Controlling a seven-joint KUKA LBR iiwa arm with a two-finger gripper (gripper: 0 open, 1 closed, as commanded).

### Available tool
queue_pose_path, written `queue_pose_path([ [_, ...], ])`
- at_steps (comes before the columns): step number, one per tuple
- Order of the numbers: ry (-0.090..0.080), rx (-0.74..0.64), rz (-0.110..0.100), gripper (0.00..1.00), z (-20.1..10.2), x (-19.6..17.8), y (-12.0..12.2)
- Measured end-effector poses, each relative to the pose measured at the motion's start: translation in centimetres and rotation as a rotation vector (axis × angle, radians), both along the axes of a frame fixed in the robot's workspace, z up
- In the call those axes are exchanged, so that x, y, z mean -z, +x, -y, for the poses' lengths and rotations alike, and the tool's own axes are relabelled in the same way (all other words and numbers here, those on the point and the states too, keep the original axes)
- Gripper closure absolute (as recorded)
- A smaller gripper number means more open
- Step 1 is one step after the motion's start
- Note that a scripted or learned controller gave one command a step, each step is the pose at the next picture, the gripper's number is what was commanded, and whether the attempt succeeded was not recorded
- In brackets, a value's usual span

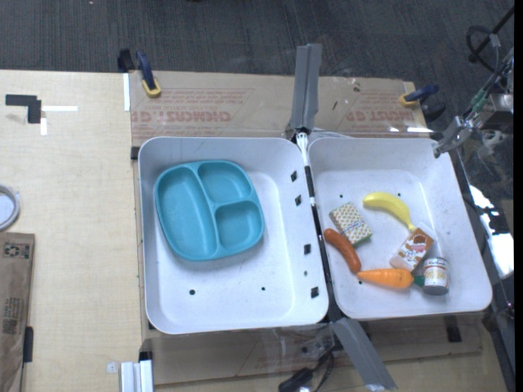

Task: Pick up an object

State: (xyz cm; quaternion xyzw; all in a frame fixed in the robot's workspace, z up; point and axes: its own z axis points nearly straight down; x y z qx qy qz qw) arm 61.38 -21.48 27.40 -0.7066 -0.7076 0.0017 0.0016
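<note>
Camera view, looking down at a slant: two shallow white plastic bins are sitting side by side on a pale wood bench [65,153].

The left bin [163,300] is holding just a blue plate [210,209], smooth, w/ three compartments and rounded corners.

The right bin [458,300] is holding the pickable items, all clustered toward its near half:
- An orange-red sausage [343,250] is lying slantwise nearest the divider, glossy and cylindrical.
- Just above it a small checkered block [350,223] is resting, flat-faced, touching or nearly touching the sausage.
- A carrot [386,278] is lying along the near side, tapered and smooth, its green end meeting a small can [435,274] w/ a shiny metal lid.
- A yellow banana [388,209] is curving apart from the rest.
- A small printed box [413,250] is lying tilted between the banana and the can.

At the far right, by the bin's back corner, what appears to be the gripper [452,140] is hanging well apart from every item. Whether it is open or closed can't be told, and it is carrying nothing visible.

Judgement: the banana is looking like the best target, since it is lying clear of its neighbours w/ room either side. Closing across its narrow middle should be working better than going for the crowded carrot, can and box.
</note>
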Motion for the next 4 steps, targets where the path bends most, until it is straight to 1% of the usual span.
queue_pose_path([
  [1, 0.002, -0.208, 0.001, 0.00, -4.0, 15.3, -1.0],
  [2, 0.002, -0.161, 0.001, 0.00, -5.5, 18.5, -3.4],
  [3, 0.002, -0.157, 0.000, 1.00, -5.4, 17.8, -3.4],
  [4, -0.001, 0.026, 0.000, 1.00, -14.6, 6.3, -1.7],
])
